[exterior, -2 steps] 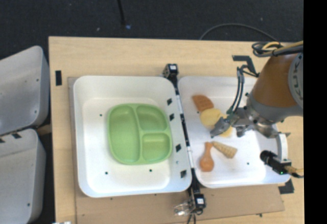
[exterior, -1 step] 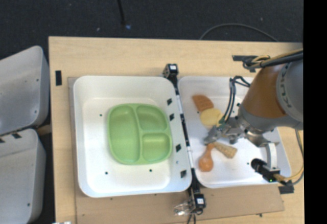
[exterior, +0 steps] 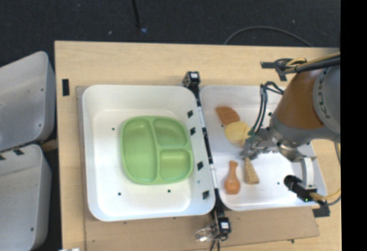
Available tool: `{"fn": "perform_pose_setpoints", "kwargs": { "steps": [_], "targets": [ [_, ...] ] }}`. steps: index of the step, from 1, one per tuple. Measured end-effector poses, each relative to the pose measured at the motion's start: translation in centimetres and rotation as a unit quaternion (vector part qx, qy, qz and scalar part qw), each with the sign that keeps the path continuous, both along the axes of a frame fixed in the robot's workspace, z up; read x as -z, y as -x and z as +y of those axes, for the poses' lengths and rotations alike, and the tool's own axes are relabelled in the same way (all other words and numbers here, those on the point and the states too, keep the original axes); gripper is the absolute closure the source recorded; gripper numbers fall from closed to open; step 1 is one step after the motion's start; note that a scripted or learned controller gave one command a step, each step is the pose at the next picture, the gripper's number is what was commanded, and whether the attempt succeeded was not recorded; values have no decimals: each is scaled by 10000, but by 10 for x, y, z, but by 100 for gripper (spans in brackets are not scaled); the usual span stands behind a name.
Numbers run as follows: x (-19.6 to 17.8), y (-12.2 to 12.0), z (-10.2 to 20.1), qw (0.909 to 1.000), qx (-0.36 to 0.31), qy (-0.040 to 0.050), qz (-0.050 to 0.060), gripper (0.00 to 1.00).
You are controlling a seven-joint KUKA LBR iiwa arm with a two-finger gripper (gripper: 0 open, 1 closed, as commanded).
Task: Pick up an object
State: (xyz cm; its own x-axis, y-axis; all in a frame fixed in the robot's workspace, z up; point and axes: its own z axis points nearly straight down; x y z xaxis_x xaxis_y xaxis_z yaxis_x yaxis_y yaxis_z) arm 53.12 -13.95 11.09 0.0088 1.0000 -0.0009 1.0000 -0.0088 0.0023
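Bins sit side by side on the pale wooden bench [exterior: 69, 66], and the shallow white left bin [exterior: 92, 146] lies well to the left of the gripper [exterior: 250, 151]. In it rests a light green plastic plate with three compartments [exterior: 155, 149], flat on the bin floor and far from the arm. The shallow white right bin [exterior: 261, 201] is where the gripper works, hanging low over its middle. Below and to the left of the gripper lies an orange toy piece shaped like a drumstick [exterior: 231, 177], its rounded end pointing toward the bin's near edge. Just below the gripper, close to the orange piece but apart from it, lies a tan wedge-shaped toy piece [exterior: 250, 173], upright in the view. Up and to the left of the gripper sits an orange-brown flat toy piece [exterior: 227, 114], and right beside the gripper, touching or nearly so, is a pale yellow rounded toy piece [exterior: 235, 131]. Whether the gripper is spread or closed cannot be told. Behind it the grey arm with its orange band [exterior: 298, 101] reaches in from the right.
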Motion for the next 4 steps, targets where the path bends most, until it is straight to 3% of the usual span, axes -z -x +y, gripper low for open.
{"fn": "perform_pose_setpoints", "kwargs": {
  "steps": [2, 3, 4],
  "targets": [
    [-108, -5, -3, 10000, -59, 6, -21, 100],
    [-126, -6, -4, 10000, -65, 0, -5, 100],
    [-118, -7, 48, 10000, -75, -6, -1, 100]
  ]
}}
